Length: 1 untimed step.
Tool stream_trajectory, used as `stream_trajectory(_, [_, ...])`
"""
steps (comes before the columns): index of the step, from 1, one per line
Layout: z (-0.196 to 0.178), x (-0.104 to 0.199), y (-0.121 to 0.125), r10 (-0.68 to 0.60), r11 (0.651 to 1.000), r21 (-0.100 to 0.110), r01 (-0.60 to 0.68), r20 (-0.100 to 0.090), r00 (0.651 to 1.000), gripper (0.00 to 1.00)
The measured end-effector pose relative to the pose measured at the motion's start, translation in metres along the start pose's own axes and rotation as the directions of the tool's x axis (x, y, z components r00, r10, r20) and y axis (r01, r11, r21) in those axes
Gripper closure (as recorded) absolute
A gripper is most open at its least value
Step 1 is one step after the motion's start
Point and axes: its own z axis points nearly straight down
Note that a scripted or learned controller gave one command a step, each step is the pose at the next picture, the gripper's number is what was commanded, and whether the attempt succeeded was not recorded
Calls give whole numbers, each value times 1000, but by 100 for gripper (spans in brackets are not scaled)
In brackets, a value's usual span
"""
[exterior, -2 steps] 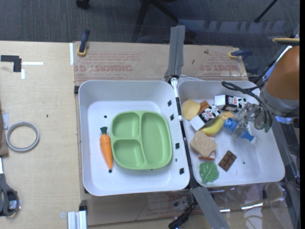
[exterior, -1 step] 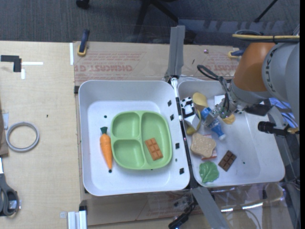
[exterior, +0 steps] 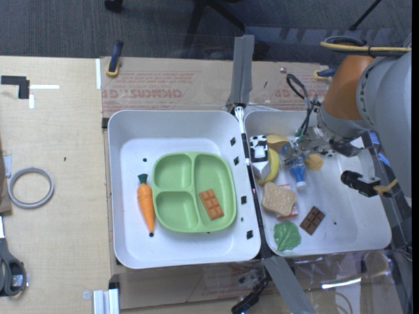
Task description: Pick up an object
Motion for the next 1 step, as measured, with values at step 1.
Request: stream_trajectory(1, [-117, 63, 31, 137, 991, 1, -137, 0, 991, 100])
